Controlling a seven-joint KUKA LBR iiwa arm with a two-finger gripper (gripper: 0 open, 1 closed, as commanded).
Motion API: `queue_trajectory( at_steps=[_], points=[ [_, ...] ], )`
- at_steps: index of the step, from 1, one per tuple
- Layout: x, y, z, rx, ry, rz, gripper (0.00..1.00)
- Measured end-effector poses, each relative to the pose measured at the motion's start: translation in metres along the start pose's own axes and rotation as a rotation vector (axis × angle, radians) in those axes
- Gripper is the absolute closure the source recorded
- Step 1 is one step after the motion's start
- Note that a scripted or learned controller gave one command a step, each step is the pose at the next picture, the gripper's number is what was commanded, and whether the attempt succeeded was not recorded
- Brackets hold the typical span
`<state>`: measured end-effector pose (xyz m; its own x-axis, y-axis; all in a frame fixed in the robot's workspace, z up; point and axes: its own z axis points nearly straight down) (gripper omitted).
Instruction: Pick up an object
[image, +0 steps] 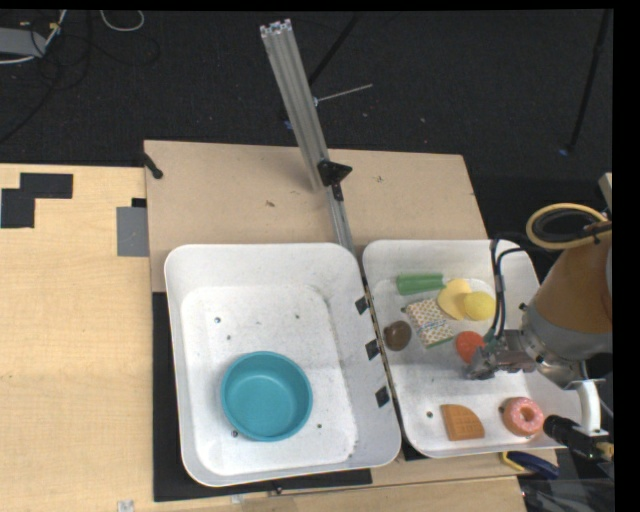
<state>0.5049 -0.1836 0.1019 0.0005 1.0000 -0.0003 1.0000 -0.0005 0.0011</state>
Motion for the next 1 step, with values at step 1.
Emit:
queue_trajectory(
  at_steps=[1],
  points=[
    [0.0044, -0.0052, -0.0451, -0.002, -0.001, -0.001, 1.00]
  ],
)
